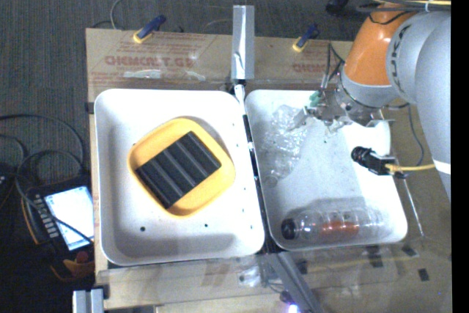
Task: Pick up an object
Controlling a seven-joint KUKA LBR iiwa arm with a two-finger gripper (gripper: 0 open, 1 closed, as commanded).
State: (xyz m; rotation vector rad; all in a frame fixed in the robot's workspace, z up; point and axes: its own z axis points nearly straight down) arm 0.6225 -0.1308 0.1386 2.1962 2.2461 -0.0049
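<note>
We see the gripper [327, 112] at the right bin's [396, 179] top edge, beside crumpled clear plastic [282, 135], perhaps touching it.

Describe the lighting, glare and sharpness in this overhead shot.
Camera view: even, soft lighting, faint shadows; the yellow tray with black ribbed insert is fairly crisp; the crumpled clear plastic wrap and clear plastic bottle wash out against the right white bin; the gripper looks slightly soft.

Gripper [327, 112] reaches over right bin [326, 157] beside crumpled clear plastic [282, 139].
</note>
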